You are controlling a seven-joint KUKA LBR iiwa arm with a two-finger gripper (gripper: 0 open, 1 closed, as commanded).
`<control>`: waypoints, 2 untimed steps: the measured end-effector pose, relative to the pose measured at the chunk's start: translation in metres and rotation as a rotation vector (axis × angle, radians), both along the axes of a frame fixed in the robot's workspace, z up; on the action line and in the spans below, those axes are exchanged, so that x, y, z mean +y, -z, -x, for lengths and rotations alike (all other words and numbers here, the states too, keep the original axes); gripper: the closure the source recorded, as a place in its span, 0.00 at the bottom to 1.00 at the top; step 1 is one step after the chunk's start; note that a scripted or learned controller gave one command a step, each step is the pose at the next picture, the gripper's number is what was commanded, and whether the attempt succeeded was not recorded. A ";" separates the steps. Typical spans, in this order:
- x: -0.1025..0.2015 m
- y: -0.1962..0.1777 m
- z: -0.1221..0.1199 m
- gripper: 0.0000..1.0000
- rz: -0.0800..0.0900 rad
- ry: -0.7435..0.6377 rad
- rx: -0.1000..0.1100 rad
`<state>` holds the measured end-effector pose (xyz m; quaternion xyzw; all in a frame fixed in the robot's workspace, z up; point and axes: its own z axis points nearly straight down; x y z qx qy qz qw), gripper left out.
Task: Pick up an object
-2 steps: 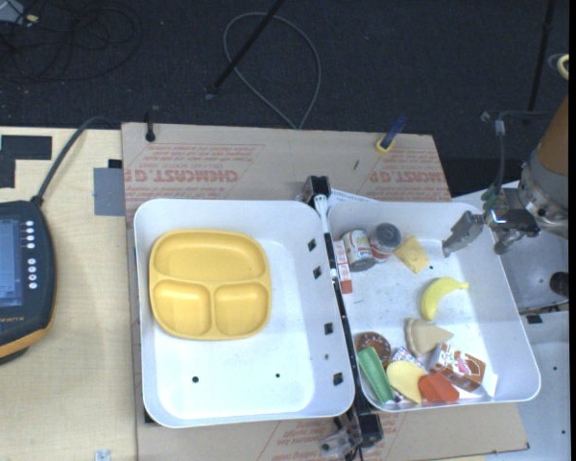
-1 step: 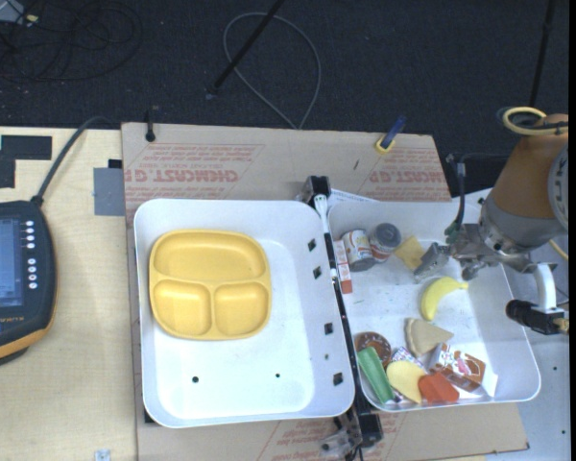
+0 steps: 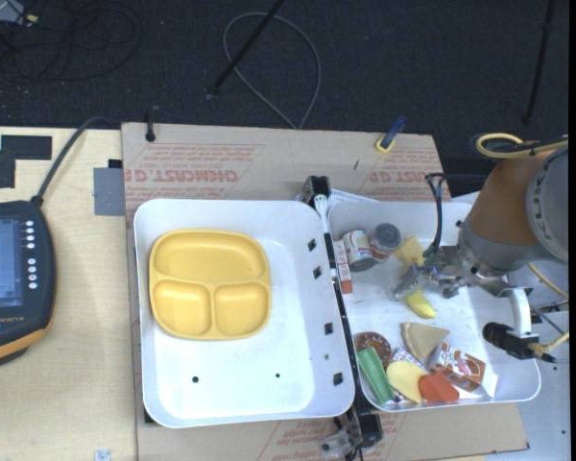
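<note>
Yellow toy piece (image 3: pixel 420 304): a small banana-like shape lying on the floor of the right bin, near its middle, directly under the gripper's tip. Whether the fingers touch it cannot be told.
Gripper (image 3: pixel 415 281): reaches in from the right bin's right edge, its metal tip low over the bin's middle. Whether it is spread or closed cannot be told; nothing is clearly seen between its tips.
Arm (image 3: pixel 518 214): grey with a broad orange band, standing over the right bin's far right corner.
Right bin (image 3: pixel 504 387): shallow and white, holding all the loose toys.
Can (image 3: pixel 362 249): small, lying on its side near the right bin's far left corner, just beside a grey round cap (image 3: pixel 387 232).
Second yellow piece (image 3: pixel 410 251): sits just beside the grey cap, near the gripper.
Near-edge pile: a green stick (image 3: pixel 373 374), a yellow lump (image 3: pixel 404 379), a red piece (image 3: pixel 439 388), a brown round piece (image 3: pixel 372 343), a tan wedge (image 3: pixel 424 337) and a printed packet (image 3: pixel 462 365), crowded together along the right bin's near edge.
Left bin (image 3: pixel 298 373): shallow and white, touching the right bin's left edge.
Yellow divided plate (image 3: pixel 210 283): three compartments, lying flat in the left bin toward its far left corner.
Cardboard sheet (image 3: pixel 221 161): lies under both bins.
Handheld control pad (image 3: pixel 10 277): dark with an orange rim, at the bench's left edge.
</note>
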<state>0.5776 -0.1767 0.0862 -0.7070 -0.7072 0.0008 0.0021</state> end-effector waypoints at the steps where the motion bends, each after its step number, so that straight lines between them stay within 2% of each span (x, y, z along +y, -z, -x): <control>1: -0.002 -0.012 -0.001 1.00 -0.001 0.004 -0.001; 2: 0.096 -0.052 -0.047 1.00 -0.003 -0.009 -0.004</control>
